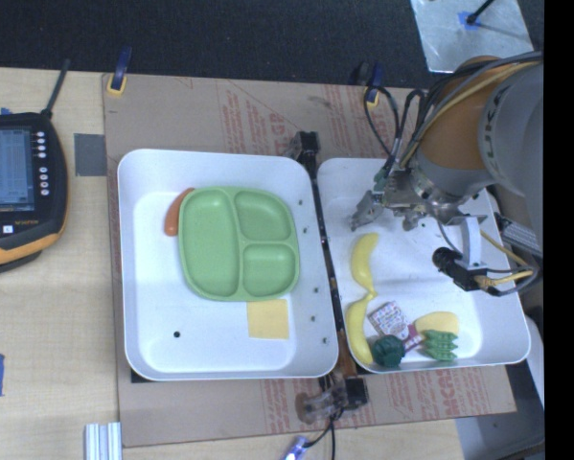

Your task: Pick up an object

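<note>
My gripper (386, 220) hangs over the back of the right bin (502, 348), its fingers spread open with nothing between them. Just in front of it lies a pale yellow curved piece (365, 260). Nearer the front of the bin are a yellow banana (357, 332), a small red-and-white packet (387, 315), a dark green object (388, 352), a yellow piece (441, 323) and a light green toy (440, 345).
The left bin (143, 343) holds a green divided plate (239, 243), an orange item (173, 215) tucked at its left edge and a yellow square (268, 319). A tablet controller (13, 185) lies at the far left. Black cables (464, 268) hang from the wrist over the right bin.
</note>
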`<state>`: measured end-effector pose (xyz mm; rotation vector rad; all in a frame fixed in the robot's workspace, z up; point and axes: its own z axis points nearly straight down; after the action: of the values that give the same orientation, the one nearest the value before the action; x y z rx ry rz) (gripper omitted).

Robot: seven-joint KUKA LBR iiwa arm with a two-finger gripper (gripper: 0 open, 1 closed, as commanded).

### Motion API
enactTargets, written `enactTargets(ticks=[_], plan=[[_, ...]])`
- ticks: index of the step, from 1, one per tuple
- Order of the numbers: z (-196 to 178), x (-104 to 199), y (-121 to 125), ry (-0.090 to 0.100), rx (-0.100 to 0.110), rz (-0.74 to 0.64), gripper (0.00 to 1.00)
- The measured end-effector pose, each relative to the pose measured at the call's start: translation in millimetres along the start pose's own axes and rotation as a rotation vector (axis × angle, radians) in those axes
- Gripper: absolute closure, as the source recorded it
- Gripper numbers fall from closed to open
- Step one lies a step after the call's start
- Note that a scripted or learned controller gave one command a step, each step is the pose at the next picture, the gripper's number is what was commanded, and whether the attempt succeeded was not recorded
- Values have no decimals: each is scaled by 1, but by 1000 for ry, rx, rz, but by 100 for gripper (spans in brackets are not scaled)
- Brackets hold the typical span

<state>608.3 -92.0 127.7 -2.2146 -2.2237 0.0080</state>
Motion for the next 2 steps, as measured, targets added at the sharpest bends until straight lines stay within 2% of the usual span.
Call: enactTargets(ticks=[1,2], plan=[[37,-8,-19,1,0,0,0],[-54,-52,19,0,-6,3,0]])
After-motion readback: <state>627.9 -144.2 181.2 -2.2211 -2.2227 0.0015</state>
